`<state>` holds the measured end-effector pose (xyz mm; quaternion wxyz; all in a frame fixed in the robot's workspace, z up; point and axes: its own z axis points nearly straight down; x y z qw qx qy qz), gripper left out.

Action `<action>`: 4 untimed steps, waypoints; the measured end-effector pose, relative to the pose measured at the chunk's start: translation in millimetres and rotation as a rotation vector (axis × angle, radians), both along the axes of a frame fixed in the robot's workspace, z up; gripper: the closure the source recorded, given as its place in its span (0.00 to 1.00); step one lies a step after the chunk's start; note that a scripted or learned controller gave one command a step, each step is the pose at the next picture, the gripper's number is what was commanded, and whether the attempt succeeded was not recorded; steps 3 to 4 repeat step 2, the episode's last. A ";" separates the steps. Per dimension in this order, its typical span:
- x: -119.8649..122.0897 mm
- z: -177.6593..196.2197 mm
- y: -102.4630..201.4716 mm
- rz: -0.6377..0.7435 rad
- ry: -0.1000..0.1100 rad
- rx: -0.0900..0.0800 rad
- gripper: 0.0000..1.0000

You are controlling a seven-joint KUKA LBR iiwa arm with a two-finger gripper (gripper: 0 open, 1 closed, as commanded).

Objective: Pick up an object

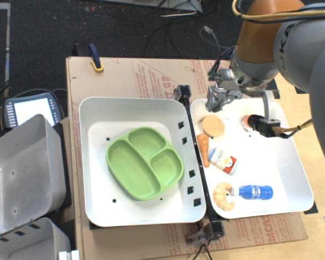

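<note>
Nearest the camera, a croissant and a blue bottle lie in the right bin, well below the hand. Whether the hand is open or closed cannot be told; nothing is seen held in it. It hangs over the bin's upper left corner, just above a round tan biscuit. An orange carrot and a small carton sit farther below it. To its lower left, a green divided plate rests in the left bin.
</note>
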<state>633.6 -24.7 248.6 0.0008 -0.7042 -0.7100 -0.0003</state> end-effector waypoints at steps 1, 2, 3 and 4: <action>5.8 3.6 58.0 0.001 -0.002 0.000 1.00; 0.4 3.0 109.6 -0.001 -0.001 0.000 1.00; 0.4 3.0 109.6 -0.001 -0.001 0.000 1.00; 0.4 3.0 109.6 -0.001 -0.001 0.000 1.00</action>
